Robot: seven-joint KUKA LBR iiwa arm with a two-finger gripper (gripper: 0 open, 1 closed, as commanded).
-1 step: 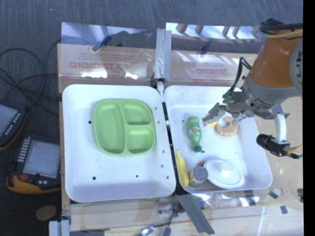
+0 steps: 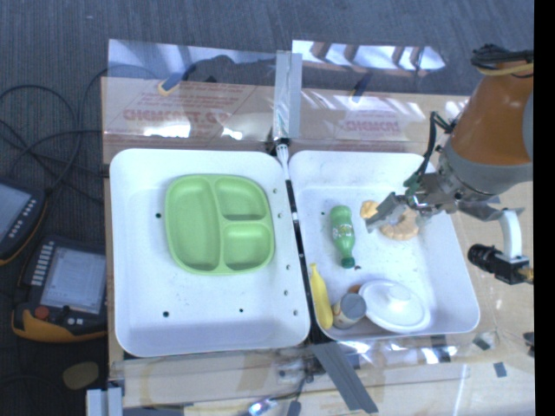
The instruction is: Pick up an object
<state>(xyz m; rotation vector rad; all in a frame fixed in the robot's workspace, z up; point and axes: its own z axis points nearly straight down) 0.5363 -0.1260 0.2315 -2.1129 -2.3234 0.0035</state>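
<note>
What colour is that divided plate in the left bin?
Light green; the plate shows plainly in the camera view.

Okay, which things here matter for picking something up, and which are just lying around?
Part of the job:
gripper
tan pastry
green bottle
banana
white lid
small can
right bin

Just lying about:
green divided plate
left bin
handheld controller
cables
</note>
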